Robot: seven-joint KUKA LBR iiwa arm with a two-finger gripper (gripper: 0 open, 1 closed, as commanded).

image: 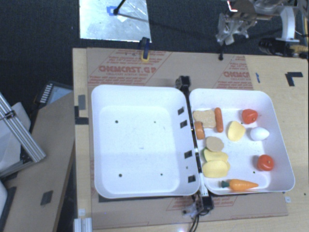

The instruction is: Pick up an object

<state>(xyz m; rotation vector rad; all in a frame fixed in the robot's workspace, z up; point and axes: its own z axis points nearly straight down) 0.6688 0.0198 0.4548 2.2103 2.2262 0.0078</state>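
In right bin (pixel 277 129) | carrot (pixel 241 183): orange, tapered, green stub

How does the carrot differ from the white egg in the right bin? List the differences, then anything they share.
The carrot is orange with a green end; the egg is plain white. The carrot is long and tapered; the egg is short and rounded. The carrot lies by the bin's near edge; the egg sits farther back by the right wall. Both rest loose in the right bin.
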